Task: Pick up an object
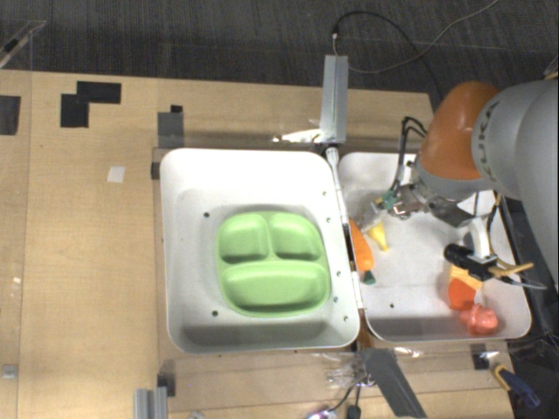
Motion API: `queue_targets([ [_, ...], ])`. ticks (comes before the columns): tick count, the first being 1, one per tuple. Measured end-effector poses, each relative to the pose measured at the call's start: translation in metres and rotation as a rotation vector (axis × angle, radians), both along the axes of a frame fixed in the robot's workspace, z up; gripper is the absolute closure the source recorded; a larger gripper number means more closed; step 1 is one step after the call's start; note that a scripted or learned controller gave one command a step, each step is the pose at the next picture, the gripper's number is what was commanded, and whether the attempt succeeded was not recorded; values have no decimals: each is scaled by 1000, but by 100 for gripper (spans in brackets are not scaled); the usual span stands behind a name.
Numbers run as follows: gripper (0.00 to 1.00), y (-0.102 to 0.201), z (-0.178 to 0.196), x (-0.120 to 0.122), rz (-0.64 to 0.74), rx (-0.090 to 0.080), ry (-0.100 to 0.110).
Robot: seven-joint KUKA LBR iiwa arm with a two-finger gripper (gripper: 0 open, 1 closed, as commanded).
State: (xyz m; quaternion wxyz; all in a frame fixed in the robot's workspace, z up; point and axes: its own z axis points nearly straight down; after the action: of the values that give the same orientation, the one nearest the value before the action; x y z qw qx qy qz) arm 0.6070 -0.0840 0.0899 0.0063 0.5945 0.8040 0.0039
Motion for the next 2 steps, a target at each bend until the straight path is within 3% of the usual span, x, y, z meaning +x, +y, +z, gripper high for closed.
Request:
queue_targets([
  [1,100,3,12,2,2,4,-5],
  [2,100,48,96,14,-169,3,10],
])
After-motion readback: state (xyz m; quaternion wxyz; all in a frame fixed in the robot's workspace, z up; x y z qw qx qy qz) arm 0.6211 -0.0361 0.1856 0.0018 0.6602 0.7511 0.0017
